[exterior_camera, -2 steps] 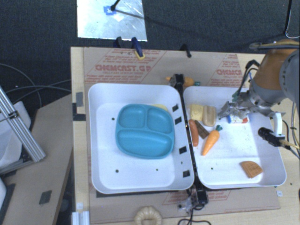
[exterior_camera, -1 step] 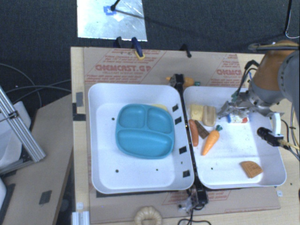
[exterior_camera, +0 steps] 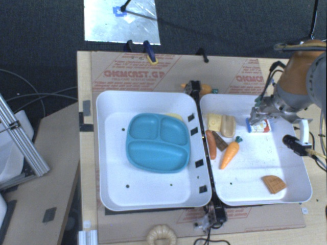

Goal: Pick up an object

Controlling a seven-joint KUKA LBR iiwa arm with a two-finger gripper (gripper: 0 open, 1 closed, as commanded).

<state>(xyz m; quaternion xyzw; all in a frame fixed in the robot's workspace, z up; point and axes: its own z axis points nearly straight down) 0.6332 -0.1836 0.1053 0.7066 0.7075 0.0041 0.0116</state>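
The right bin (exterior_camera: 296, 180) holds several toy foods: a carrot (exterior_camera: 229, 154), an orange sausage (exterior_camera: 211, 144), a dark brown piece (exterior_camera: 220, 141), a pale cheese wedge (exterior_camera: 214, 121), a tan bread roll (exterior_camera: 227, 125) and a brown toast slice (exterior_camera: 274, 184). My gripper (exterior_camera: 259, 117) hangs low over the far right part of this bin. Directly under it is a small white, red and blue object (exterior_camera: 261, 127). I cannot make out whether the gripper holds it or just hovers over it.
The left bin (exterior_camera: 115, 188) carries a blue divided plate (exterior_camera: 156, 142) with a yellow piece (exterior_camera: 176, 117) at its far edge. An orange toy (exterior_camera: 204, 89) lies behind the bins. A beige ring (exterior_camera: 161, 235) sits at the bench front, and a clamp (exterior_camera: 149, 52) at the back.
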